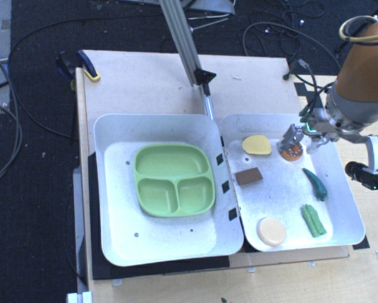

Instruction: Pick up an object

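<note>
The arm (359, 68) reaches in from the right, wrist bent down over the right bin (346, 197). Its tool (294, 142) sits low against a small orange-brown object (291, 152) beside the yellow piece (257, 145); I cannot tell how wide it is or whether it grips.

Grey arm (359, 74) from the right — hand (294, 142) low, wrist bent.

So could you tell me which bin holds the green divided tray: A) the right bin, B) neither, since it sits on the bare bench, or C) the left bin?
C: the green divided tray lies flat inside the left bin, apart from the food items in the right bin.
</note>
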Available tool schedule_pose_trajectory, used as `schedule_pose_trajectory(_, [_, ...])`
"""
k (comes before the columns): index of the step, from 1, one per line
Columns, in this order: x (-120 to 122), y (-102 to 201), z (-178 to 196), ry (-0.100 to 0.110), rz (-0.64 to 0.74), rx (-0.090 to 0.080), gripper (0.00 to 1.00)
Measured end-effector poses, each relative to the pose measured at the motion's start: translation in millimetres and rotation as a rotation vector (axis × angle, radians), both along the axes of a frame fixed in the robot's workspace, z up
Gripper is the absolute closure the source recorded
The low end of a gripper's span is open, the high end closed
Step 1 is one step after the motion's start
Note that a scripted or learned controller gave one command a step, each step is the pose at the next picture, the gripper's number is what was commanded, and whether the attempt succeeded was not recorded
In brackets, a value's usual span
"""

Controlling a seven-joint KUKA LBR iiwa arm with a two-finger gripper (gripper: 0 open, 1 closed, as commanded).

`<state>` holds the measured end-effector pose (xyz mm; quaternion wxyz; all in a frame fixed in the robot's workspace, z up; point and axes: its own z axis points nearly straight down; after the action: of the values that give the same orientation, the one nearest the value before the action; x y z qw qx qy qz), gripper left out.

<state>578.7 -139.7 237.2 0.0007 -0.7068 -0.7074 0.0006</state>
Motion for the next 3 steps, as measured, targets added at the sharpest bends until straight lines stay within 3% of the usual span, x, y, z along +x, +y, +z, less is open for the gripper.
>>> schedule_pose_trajectory(1, [0,0,1,-0.002,0.000,0.000,0.00])
schedule_pose_trajectory(3, [5,-8,-123,0.003,-0.002,0.000,0.00])
